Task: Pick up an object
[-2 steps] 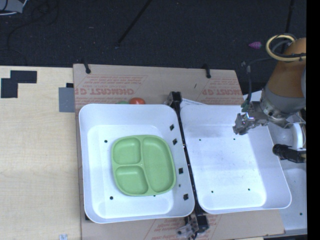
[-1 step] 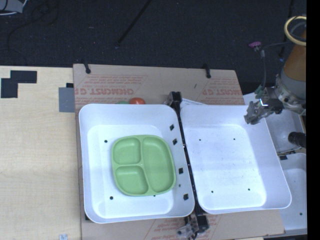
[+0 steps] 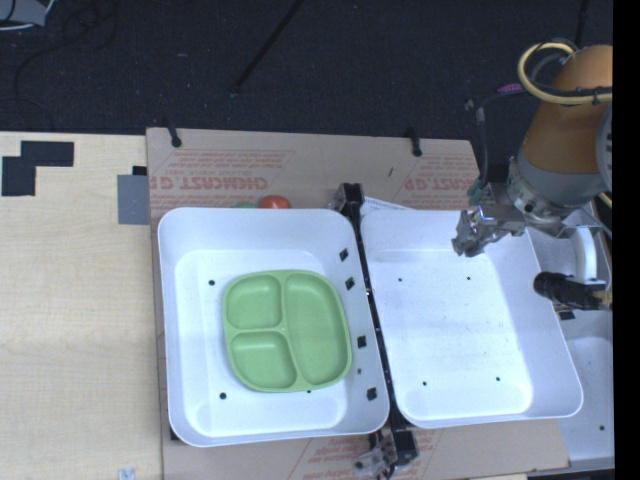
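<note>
1. The only clear candidate for picking is the green divided plate, lying flat on the floor of the left bin, a little toward that bin's right wall. It has three compartments and nothing in them that I can make out.

2. Nothing is touching the plate. By the look of it, the pick has not begun.

3. A small red-orange object sits just beyond the far rim of the left bin, on the cardboard sheet rather than inside the bin. What it is cannot be told at this size.

4. The right bin lies just beside the left one, the two joined along a dark clamp strip.

5. The claw hangs over the far right corner of the right bin, well apart from the plate. Whether it is apart or together I cannot tell; the view is too small and cluttered there. Nothing can be seen between its tips.

6. Judged from this: all of the task is left. The arm would need to cross the dividing strip to the left bin, descend on the plate's rim and lift.

7. The plate is shallow and flat, so a grip on its thin edge may well slip.
</note>
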Robot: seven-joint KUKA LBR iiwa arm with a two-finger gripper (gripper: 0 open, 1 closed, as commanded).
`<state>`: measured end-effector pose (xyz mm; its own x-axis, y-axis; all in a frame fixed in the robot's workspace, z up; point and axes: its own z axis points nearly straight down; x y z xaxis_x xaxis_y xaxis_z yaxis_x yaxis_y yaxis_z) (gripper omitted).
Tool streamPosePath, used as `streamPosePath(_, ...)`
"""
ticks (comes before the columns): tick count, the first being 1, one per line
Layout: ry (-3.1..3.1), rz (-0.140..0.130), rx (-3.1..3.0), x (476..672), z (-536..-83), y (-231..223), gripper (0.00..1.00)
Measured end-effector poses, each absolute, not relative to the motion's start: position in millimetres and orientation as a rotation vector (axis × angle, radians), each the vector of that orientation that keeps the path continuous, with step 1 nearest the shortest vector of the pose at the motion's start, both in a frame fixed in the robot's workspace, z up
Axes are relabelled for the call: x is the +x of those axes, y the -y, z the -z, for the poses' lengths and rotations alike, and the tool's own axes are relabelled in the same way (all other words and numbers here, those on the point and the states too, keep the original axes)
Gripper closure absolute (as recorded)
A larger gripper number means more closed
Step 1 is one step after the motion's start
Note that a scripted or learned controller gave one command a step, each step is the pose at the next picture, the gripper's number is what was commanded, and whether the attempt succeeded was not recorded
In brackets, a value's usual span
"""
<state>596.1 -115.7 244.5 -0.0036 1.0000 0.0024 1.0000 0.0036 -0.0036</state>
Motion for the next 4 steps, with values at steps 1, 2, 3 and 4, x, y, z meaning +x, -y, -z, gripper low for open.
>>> streamPosePath(1, 2.222, -0.002, -2.214, 602.0, -230.8, 62.2, 1.0)
streamPosePath(2, 2.225, 0.0, -2.214, 606.9, -238.5, 7.4, 1.0)
streamPosePath(3, 2.225, -0.001, -2.213, 607.4, -242.2, -52.1, 1.0)
streamPosePath(4, 2.225, -0.002, -2.214, 603.6, -243.9, -103.8, 1.0)
